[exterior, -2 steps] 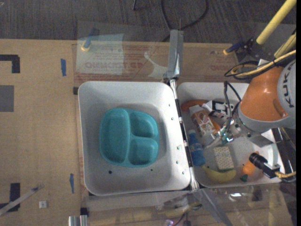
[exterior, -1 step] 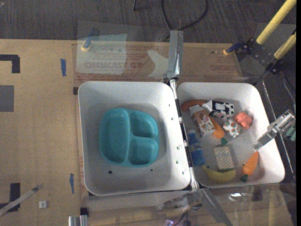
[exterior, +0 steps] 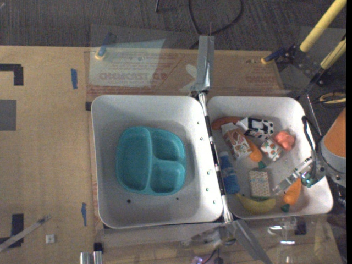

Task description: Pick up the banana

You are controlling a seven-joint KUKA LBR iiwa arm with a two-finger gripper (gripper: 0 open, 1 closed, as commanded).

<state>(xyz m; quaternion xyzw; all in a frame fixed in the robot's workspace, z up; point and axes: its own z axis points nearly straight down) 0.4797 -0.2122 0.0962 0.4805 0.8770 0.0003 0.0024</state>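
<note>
The yellow banana (exterior: pixel 256 204) lies at the near edge of the right bin (exterior: pixel 319 202), just below a tan cracker box (exterior: pixel 259 183). My gripper (exterior: pixel 297 177) hangs low over the right side of that bin, beside an orange carrot (exterior: pixel 293 192) and to the right of the banana, apart from it. The arm with its orange band (exterior: pixel 336 139) comes in from the right edge. Nothing of the banana is covered by the gripper.
The right bin also holds a blue bottle (exterior: pixel 228 176), a milk carton (exterior: pixel 237 143), a cow-patterned carton (exterior: pixel 259 126), a sausage (exterior: pixel 225 122), a strawberry carton (exterior: pixel 271 149) and a pink toy (exterior: pixel 285 140). A teal divided plate (exterior: pixel 150 160) sits in the left bin (exterior: pixel 104 120).
</note>
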